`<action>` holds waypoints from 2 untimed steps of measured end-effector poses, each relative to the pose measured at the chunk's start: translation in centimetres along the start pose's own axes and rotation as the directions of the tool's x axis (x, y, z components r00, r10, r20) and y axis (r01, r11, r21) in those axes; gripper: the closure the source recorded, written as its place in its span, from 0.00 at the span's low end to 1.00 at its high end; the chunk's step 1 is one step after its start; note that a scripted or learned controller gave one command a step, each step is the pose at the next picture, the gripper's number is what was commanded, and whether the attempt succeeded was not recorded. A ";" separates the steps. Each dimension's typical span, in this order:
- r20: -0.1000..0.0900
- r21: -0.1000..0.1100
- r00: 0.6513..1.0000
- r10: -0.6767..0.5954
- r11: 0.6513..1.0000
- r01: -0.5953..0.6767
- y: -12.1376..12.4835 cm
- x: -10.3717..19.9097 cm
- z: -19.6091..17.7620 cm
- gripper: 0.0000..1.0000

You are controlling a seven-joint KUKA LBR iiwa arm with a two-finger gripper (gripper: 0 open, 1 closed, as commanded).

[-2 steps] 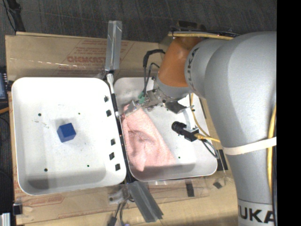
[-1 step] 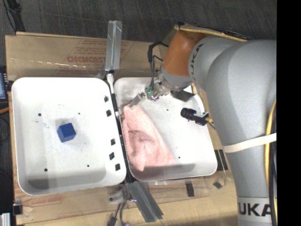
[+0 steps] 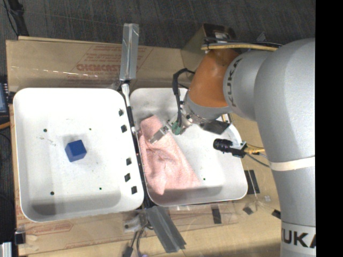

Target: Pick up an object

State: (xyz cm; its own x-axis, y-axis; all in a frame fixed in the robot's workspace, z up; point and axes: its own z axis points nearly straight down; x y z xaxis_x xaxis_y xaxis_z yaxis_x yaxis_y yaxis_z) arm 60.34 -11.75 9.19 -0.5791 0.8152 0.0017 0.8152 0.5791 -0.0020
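My hand (image 3: 162, 133) rests on the pink cloth (image 3: 165, 159) in the right bin (image 3: 230, 189). I cannot tell its grip. 1 blue cube (image 3: 75, 150) sits in the left bin (image 3: 32, 197).

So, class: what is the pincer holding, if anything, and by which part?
Cannot be told: the pincer is at the pink cloth's upper edge, but a grip isn't visible.

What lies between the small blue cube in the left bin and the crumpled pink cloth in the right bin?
In the camera view, bare white floor of the left bin, then the two bins' adjoining walls with black clips, separate the blue cube from the pink cloth.
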 end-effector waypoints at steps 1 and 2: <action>0.002 -0.002 0.996 0.084 0.996 -0.084 5.3 -1.7 -0.1 0.00; 0.001 0.000 0.999 -0.032 0.999 0.032 -0.8 1.1 0.0 0.00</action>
State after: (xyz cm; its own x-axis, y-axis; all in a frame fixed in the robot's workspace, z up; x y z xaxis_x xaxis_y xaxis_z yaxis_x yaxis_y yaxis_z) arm 59.05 -11.36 9.21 -0.6048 0.7964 0.0013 0.7964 0.6048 -0.0015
